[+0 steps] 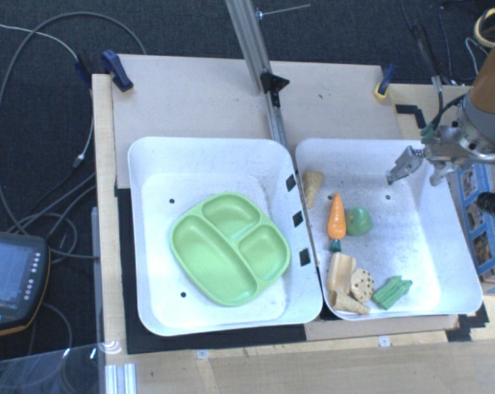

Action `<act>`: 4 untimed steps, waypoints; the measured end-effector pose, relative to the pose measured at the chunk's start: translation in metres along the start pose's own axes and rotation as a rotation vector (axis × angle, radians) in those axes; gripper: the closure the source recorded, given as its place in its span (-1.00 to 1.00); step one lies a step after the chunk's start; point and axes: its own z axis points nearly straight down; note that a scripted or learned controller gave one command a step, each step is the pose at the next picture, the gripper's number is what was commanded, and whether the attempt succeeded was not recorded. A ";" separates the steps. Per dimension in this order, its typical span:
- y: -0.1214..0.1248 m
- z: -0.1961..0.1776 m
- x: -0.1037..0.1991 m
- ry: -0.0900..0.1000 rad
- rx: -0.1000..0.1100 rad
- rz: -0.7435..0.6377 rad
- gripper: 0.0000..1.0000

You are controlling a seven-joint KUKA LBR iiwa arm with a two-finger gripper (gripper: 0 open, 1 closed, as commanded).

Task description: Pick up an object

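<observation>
The right bin (428, 245) holds several small items. An orange carrot (336, 214) lies beside a round green piece (359, 221), with a beige cone (312, 187) near the bin's left wall. At the front sit a tan block (341, 271), a spotted cracker-like piece (362, 283) and a green toy (392, 291). My gripper (419, 169) hovers over the bin's back right corner, well to the right of the carrot. Its fingers stand open with nothing between them.
The left bin (148, 162) carries a light green divided plate (229, 247). A metal pole (255, 39) slants down to the gap between the bins. Blue (116, 68) and yellow (384, 84) clamps grip the bench's back edge. Cables lie on the floor at left.
</observation>
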 end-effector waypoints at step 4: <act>0.018 0.127 0.003 0.000 0.004 0.000 -1.00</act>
